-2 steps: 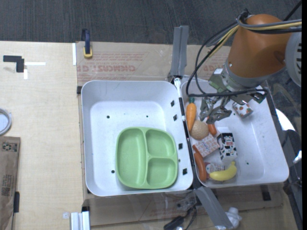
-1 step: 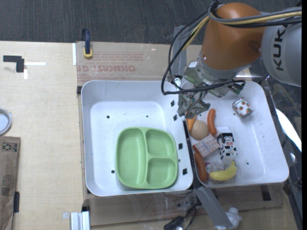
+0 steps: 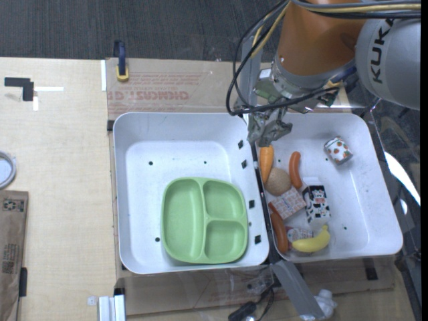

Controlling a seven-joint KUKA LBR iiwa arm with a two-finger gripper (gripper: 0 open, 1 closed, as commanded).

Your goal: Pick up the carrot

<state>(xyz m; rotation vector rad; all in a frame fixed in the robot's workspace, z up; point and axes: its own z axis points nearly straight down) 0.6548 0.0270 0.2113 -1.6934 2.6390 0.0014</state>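
Orange carrot (image 3: 266,162) lies against the right bin's (image 3: 374,179) left wall, touching a potato (image 3: 278,180) — we hover our gripper (image 3: 269,134) right over its top end, fingers' spread impossible to tell, lined up to descend.

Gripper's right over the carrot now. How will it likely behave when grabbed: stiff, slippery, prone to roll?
The carrot looks like a smooth, tapered toy, so probably stiff and light. Its rounded body lies along the right bin's left wall, so it may roll or slip sideways if pinched off-centre. The gripper hangs at its upper end, where a grip might let the long body swing.
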